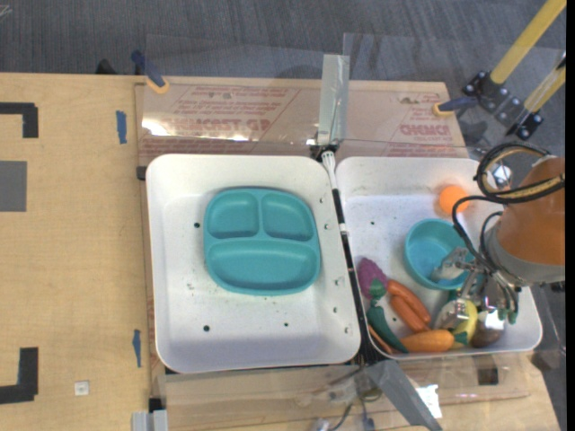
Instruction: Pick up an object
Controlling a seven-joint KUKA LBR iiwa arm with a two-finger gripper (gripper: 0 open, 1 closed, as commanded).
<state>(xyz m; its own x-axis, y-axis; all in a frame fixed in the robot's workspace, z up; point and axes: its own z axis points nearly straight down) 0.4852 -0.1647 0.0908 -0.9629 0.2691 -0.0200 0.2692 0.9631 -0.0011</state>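
Note:
My gripper (463,287) hangs low in the right bin (382,200), below the arm's orange band. It sits over the front right corner, beside the teal bowl (433,248) and just above a cluster of toy food. That cluster holds an orange carrot (409,305), another orange piece (429,339), a yellow piece (464,320), a purple piece (369,272) and a green piece (378,323). An orange ball (449,199) lies behind the bowl.
A teal divided plate (262,241) lies in the middle of the left bin (180,268). A raised divider (340,232) separates the two bins. Clear plastic panels stand behind the bins, and a yellow-legged stand is at the top right.

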